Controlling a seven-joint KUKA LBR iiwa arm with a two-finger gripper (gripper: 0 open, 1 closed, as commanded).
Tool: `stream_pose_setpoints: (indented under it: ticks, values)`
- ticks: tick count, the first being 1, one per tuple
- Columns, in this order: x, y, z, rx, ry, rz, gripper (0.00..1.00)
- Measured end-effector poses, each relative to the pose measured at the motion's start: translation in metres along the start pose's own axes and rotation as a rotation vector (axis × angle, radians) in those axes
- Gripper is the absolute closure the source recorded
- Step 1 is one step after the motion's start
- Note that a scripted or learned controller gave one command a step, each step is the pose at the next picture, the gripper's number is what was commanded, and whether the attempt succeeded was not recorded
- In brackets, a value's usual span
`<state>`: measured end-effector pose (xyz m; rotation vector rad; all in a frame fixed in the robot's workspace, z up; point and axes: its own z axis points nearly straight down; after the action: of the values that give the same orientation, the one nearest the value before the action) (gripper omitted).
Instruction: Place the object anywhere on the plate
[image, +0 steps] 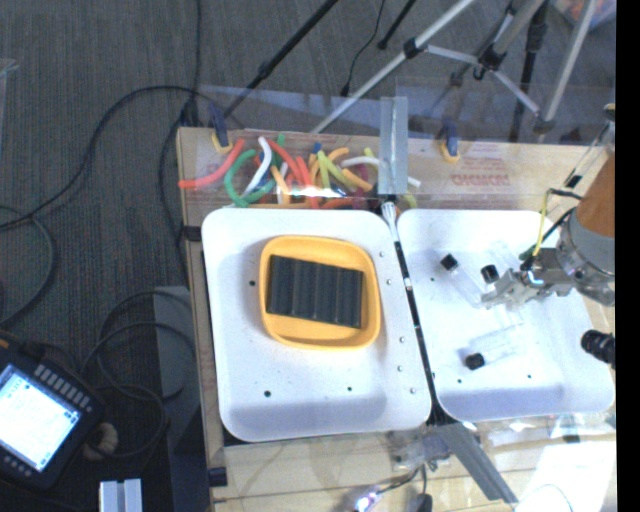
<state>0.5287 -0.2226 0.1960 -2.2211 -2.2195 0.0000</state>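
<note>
On the bench sit two white bins side by side. The left bin (300, 400) holds a yellow plate (320, 292) with a dark ribbed pad in its middle. The plate lies near the middle of that bin, a bit toward the back.

The right bin (540, 395) holds a few small clear vials with black caps. One vial (488, 352) lies on its side near the front of the bin. Another small vial (453, 268) lies toward the back left, and a third (494, 270) lies just beside the gripper. None of them is on the plate.

The arm comes in from the right. Its gripper (508, 289) is low over the right bin, near the back. The gripper's tips are too blurry and small to see well, and I cannot tell if anything is between them.

Behind the bins lies a bunch of colored cables (290, 172), orange, green and white, along the bench's back edge.
</note>
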Motion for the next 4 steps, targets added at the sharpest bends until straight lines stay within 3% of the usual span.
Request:
stream_pose_setpoints:
  ticks: [1, 2, 3, 4]
  values:
    - [0.031, 0.012, 0.001, 0.001, -0.002, -0.116, 1.0]
    - [0.09, -0.034, 0.007, 0.002, 0.0, -0.267, 1.0]
    - [0.164, -0.046, 0.005, 0.003, 0.0, -0.347, 1.0]
    - [0.225, -0.018, 0.014, 0.003, 0.0, -0.398, 1.0]
